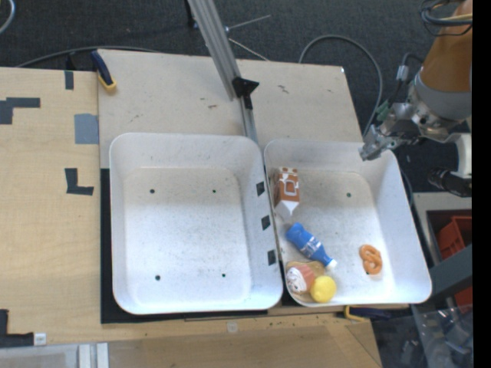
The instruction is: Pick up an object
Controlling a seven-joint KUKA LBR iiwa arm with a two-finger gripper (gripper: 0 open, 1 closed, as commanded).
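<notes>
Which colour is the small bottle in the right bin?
Blue, with a white label: bottle, in the camera view.

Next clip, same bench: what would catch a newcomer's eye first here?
Probably the small cluster of coloured things in the right bin: a blue bottle near its middle, a yellow ball at the near edge, an orange pretzel-like piece to the right and a brown-and-white carton by the left wall. Next, the arm's gripper above that bin's far right corner, away from all of them.
</notes>
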